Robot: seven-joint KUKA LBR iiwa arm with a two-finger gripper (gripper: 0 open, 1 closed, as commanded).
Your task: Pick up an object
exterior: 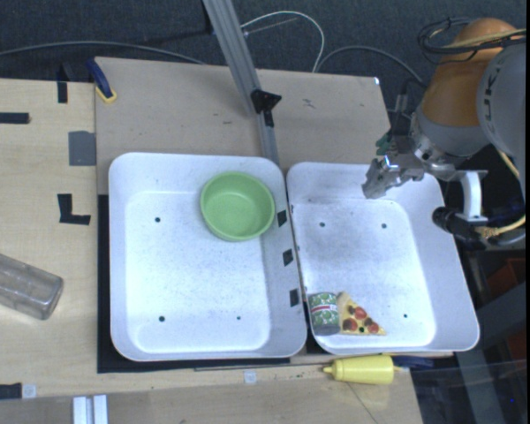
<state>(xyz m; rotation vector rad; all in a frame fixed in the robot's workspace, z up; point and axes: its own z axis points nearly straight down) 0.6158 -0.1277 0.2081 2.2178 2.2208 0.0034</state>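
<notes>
A green bowl [238, 206] sits upright at the back of the left bin [132, 254], near the divider. In the right bin [442, 272], a small green packet [323, 313] and a pizza-slice toy [359, 318] lie side by side at the front left corner. My gripper [377, 182] hangs over the back edge of the right bin, far from the packet and the pizza slice. Nothing shows between its fingers.
A yellow bottle [362, 370] lies on the bench just in front of the right bin. A clear plastic tube [18, 283] lies at the far left. A grey pole [238, 51] slants down to the bins' back edge. Cables trail behind the bench.
</notes>
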